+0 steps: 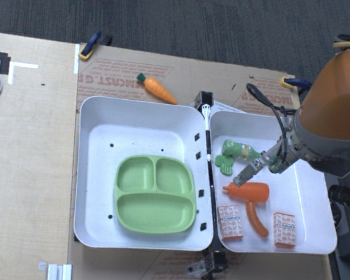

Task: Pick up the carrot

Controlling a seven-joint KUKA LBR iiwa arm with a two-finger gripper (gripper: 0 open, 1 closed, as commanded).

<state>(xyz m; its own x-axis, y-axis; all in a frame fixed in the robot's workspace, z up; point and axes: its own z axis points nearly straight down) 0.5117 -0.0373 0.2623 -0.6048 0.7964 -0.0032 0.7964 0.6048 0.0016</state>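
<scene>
Carrot (158,89) lies on the brown cardboard (120,73) behind the left bin (91,158), outside both bins, just off that bin's back rim. Green top points camera-left, orange tip toward the right and slightly nearer; long axis runs close to left-right with a small slant.

Gripper (248,174) hangs low in the right bin (318,203), near its left wall, just above an orange ketchup-like bottle (249,190). From the gripper the carrot lies up and to the left in view, across the wall between the bins, well apart. Cannot tell how the gripper stands, open or closed; nothing seen between its tips.

Left bin: green divided plate (155,194), nothing on it. Right bin: green toy (233,154), the bottle, a sausage (257,219), two small red-and-white cartons (229,223) (284,229).

Judgement: reach not begun; arm must lift clear of the bin first.
</scene>
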